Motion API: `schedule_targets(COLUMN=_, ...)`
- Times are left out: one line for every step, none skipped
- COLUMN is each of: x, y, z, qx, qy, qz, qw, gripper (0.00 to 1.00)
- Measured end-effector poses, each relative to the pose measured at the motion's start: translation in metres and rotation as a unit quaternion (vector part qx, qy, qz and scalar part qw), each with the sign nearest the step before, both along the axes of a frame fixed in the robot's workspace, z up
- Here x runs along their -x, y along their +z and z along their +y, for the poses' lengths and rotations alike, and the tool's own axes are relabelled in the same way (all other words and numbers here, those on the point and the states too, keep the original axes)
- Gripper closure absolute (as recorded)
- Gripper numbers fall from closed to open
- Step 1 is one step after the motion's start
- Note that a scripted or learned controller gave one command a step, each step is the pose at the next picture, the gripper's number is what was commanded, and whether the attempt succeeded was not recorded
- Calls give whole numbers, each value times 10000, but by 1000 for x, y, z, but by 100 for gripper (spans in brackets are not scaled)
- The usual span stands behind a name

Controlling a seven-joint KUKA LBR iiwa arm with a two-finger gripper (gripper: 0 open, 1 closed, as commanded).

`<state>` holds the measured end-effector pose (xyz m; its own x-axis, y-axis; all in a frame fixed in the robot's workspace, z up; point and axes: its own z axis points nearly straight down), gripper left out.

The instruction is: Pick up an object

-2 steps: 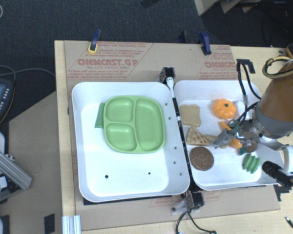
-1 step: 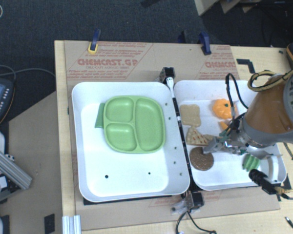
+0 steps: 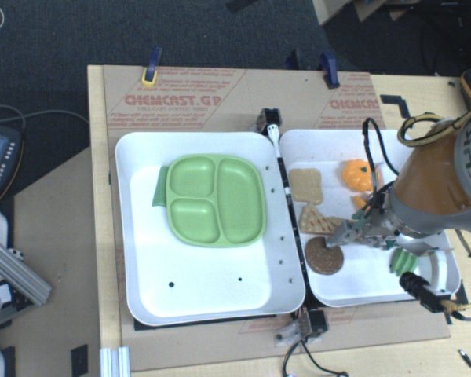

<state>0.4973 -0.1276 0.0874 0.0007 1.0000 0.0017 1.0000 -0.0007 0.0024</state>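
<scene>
The right white bin [image 3: 361,287] holds a tan square slice [image 3: 304,184], a waffle-patterned wedge [image 3: 317,223], a brown round disc [image 3: 323,258], an orange fruit-like piece [image 3: 355,174] and a small green piece [image 3: 399,262]. My gripper [image 3: 339,236] hangs low over the bin's left part, just above the upper edge of the brown disc and right of the wedge. Nothing can be seen held in it. The arm's grey and orange wrist [image 3: 432,187] covers the bin's right side. A green divided plate [image 3: 216,199] lies in the left white bin [image 3: 141,242].
Both bins sit on a cardboard-covered bench [image 3: 220,100] with a yellow clamp [image 3: 150,74] and a blue clamp [image 3: 329,70] at the back edge. Black cables [image 3: 369,144] loop from the wrist over the right bin. A black latch [image 3: 268,120] sits between the bins.
</scene>
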Motion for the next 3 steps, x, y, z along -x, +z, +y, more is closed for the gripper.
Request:
schedule_targets(x=-2, y=11, z=0, qx=3, qy=-2, qz=-30, qw=10000, gripper=100)
schedule_targets(x=-7, y=73, z=-5, qx=20, qy=7, qz=-21, qw=10000, gripper=100)
schedule_targets(x=-3, y=120, z=1, qx=18, qy=11, qz=-18, qw=10000, gripper=100)
